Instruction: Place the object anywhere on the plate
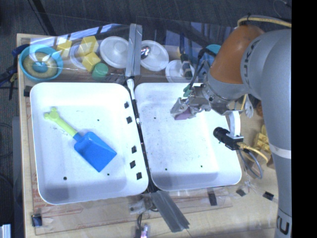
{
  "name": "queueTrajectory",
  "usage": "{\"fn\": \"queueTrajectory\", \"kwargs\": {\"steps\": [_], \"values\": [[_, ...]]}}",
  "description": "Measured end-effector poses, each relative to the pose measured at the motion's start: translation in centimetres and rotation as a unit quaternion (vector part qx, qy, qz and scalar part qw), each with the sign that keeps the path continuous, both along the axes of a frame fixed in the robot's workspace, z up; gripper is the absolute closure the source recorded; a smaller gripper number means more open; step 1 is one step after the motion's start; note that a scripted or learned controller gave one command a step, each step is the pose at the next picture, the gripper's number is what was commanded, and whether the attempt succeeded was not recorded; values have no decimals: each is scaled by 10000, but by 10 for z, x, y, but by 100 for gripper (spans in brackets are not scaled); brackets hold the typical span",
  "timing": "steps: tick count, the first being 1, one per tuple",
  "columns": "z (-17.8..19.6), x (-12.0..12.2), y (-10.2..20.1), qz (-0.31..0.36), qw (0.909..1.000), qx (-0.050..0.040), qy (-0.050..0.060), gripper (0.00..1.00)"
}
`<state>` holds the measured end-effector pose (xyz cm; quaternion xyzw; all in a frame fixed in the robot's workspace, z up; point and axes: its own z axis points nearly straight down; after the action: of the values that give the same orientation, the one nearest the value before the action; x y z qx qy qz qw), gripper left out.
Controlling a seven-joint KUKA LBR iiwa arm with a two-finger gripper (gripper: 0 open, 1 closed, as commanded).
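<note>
End effector (184,110) over right bin (163,157) | purple object (185,115) at fingertips

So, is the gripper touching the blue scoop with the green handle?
Apart. The camera view shows the gripper over the right bin, while the blue scoop lies in the left bin, the divider between them.

Two bins sit side by side on the bench — the left bin (39,133) and the right bin (198,175), their inner rims touching along the middle. A toy shovel (84,142) lies in the left bin, handle toward the far-left corner, scoop nearer the centre. The gripper (184,110) hangs over the far half of the right bin, with a small object (182,116) at its tip. Behind the bins — along the bench's far edge — stand a bowl (40,63) at the left, blocks (86,53), and several round lids (115,52) to their right.
</note>
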<state>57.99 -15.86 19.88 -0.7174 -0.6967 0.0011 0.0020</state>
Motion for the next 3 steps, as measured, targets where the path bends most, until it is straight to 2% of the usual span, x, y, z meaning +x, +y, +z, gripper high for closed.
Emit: {"fn": "queueTrajectory", "kwargs": {"steps": [1,2,3], "values": [[18,-88,58,182,9998,-1,0,100],[80,-102,168,1686,9857,-6,-25,100],[53,-91,220,2386,9711,0,4,100]]}}
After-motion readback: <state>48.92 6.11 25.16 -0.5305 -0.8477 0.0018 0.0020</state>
